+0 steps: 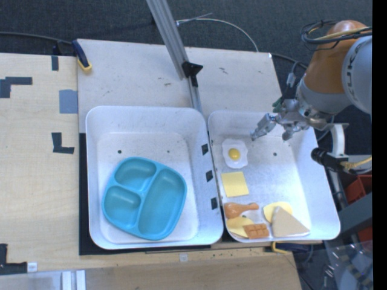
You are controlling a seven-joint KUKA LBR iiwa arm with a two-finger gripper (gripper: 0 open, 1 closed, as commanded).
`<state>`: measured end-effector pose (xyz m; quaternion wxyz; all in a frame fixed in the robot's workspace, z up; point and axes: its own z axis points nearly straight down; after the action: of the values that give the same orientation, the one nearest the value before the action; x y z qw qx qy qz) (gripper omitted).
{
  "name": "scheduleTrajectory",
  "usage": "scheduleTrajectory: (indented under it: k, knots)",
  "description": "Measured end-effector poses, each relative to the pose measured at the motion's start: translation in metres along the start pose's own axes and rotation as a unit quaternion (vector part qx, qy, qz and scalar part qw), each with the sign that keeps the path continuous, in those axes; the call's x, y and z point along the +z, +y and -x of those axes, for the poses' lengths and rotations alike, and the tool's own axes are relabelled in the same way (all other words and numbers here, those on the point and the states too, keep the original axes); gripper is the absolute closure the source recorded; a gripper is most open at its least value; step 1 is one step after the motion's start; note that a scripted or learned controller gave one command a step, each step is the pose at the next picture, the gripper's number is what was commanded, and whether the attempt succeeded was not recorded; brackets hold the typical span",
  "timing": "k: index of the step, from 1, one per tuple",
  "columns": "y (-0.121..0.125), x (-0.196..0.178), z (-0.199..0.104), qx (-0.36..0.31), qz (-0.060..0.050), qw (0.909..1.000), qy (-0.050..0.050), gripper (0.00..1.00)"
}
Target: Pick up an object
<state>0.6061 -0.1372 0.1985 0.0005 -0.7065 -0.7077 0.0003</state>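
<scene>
A pale wooden bench [36, 180] is seen from above, filling the left and lower frame. A white board [133, 80] is laid across its upper middle. On it, two shallow white bins are set side by side, touching: the left bin [97, 162] at centre, the right bin [317, 192] at centre right. Dark tape marks [60, 142] are stuck at the left. A yellow-and-blue clamp [81, 56] is placed at the upper left.
</scene>
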Motion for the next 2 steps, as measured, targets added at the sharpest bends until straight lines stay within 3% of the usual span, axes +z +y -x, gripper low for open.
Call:
scheduleTrajectory:
  k: [1, 2]
  knots:
    - [-0.029, 0.105, 0.044, 0.002, -0.005, 1.0000, 0.000, 0.00]
    - [-0.026, 0.090, 0.041, 0.000, -0.001, 1.0000, 0.000, 1.00]
